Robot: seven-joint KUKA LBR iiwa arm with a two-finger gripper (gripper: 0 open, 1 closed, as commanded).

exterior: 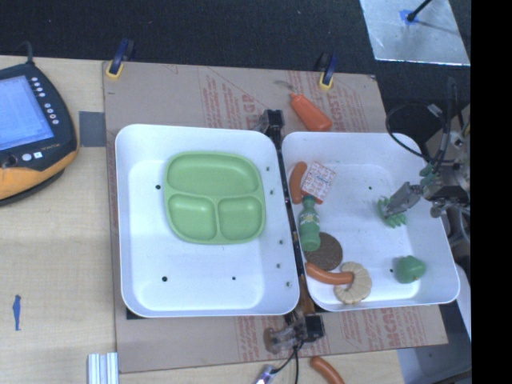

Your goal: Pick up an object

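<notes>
Reaching in from 3 o'clock, gripper [398, 206] sits at right bin [364, 154], touching a small green item [394, 217]; finger state cannot be told. Advice: centre squarely over the piece, close firmly, confirm hold, then lift straight.

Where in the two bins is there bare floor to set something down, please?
Left bin: a bare strip runs below and left of the green divided plate. Right bin: its middle is bare, between the toy food along the divider and the gripper by the right wall. It is crowded along the divider, from the sausage to the cookie.
</notes>
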